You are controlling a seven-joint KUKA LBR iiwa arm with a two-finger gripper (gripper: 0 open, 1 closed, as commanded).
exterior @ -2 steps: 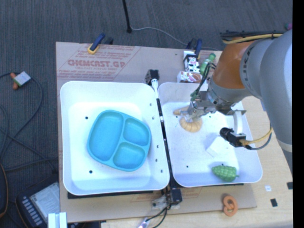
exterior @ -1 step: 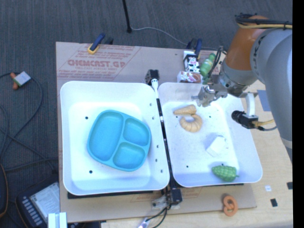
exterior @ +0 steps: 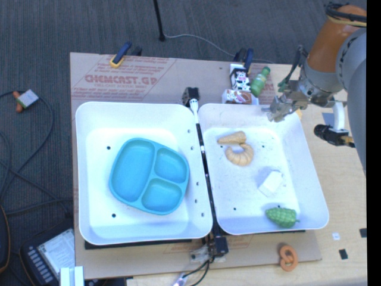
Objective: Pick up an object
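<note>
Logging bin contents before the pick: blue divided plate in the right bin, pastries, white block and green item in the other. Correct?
Not quite. The camera view shows the blue divided plate in the left bin, not the right. The two pastries, the white block and the green item lie in the right bin. The hand is at that bin's far rim.
</note>
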